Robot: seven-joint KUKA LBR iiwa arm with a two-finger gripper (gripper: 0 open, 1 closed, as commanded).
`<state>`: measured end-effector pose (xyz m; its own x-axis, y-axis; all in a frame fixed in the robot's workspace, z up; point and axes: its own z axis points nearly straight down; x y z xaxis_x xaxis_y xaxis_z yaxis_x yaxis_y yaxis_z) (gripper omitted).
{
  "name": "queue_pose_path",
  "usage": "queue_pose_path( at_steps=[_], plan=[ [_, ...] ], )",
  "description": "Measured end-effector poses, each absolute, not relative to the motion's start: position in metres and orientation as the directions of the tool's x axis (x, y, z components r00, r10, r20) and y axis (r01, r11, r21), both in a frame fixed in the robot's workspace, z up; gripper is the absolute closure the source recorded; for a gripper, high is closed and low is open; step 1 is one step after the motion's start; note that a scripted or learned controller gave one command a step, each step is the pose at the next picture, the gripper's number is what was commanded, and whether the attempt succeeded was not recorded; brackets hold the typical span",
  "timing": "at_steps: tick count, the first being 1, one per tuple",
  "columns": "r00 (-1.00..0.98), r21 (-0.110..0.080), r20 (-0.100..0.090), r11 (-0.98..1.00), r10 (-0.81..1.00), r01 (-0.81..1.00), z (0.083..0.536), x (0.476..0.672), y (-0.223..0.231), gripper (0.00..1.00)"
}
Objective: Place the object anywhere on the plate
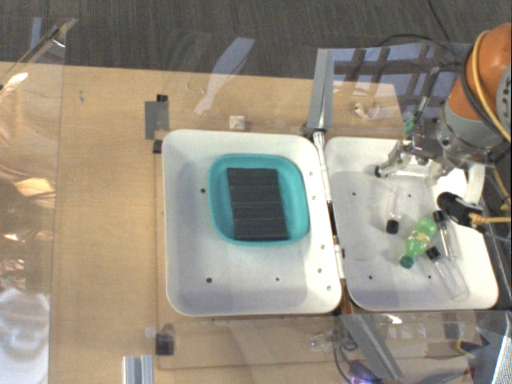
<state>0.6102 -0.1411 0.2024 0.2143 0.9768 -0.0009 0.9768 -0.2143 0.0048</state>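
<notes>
Dark grey carpet was seen behind a light wooden bench (96,214), on which two shallow white bins were set side by side. In the left bin (184,286) a teal plate (218,206) was placed near the middle, with a dark ribbed rectangular insert (258,204) lying on it; nothing else was seen on the plate. In the right bin (360,286) several small things were gathered toward the right side: a green bottle (418,241), lying tilted with its cap toward the lower left, a clear tube with a black cap (394,213) just to its upper left, and a second clear tube (446,269) lying slantwise to its lower right.

The arm was reaching in from the right, and the gripper (412,154) was found over the far part of the right bin, above the objects in the picture. Whether it was open or closed could not be told, and no thing was seen held in it.

Which of the objects was meant by the task could not be decided. All of them lay nearer to the camera than the gripper, and well apart from the plate, which lay to the left across the joint between the two bins. It was judged that the picking was not yet done.
</notes>
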Motion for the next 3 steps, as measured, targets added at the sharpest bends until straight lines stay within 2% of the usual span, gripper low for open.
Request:
queue_pose_path(
  at_steps=[3],
  plan=[
    [0.214,0.005,-0.001,-0.214,0.977,0.977,0.2024,0.6102,-0.1411,0.00]
  ],
)
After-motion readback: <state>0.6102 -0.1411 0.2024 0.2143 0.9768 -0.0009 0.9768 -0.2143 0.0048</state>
